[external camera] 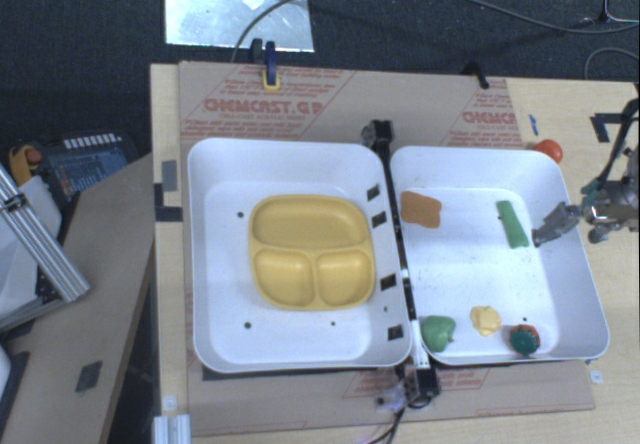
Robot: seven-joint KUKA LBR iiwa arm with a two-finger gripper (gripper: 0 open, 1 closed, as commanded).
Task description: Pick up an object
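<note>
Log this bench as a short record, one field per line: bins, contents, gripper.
left bin: holds a yellow divided tray
right bin: orange block near its left wall; green stick toward the right; green lump, yellow piece and red-green piece along the near edge
gripper: at the right bin's right wall, beside the green stick, nothing seen between its fingers

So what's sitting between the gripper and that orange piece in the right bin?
In the camera view, the green stick lies between the gripper and the orange piece, much nearer the gripper.
</note>
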